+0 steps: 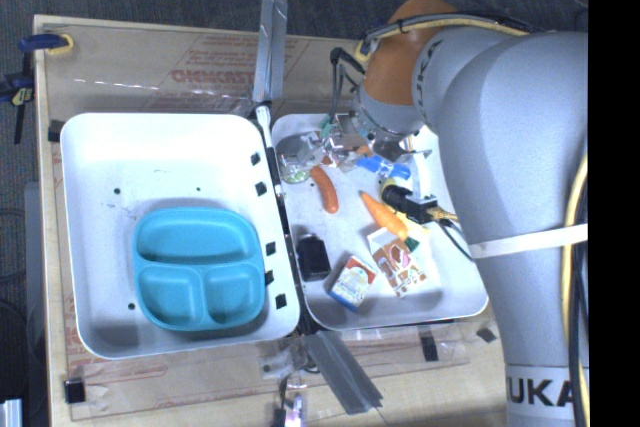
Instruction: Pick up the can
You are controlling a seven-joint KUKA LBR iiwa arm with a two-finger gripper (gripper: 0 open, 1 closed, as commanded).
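At left we see the left bin [90, 215] holding a blue three-compartment tray [197, 267]. In the right bin [455, 290], near its far-left corner, lies the can [293, 160]; nearer us lie a sausage [325, 189], a black block [313, 256], a small carton [351, 282], a carrot [384, 213] and a printed packet [399, 262]. The gripper [338, 141] hovers just right of the can — we cannot tell how it is set — under the grey arm [500, 155].
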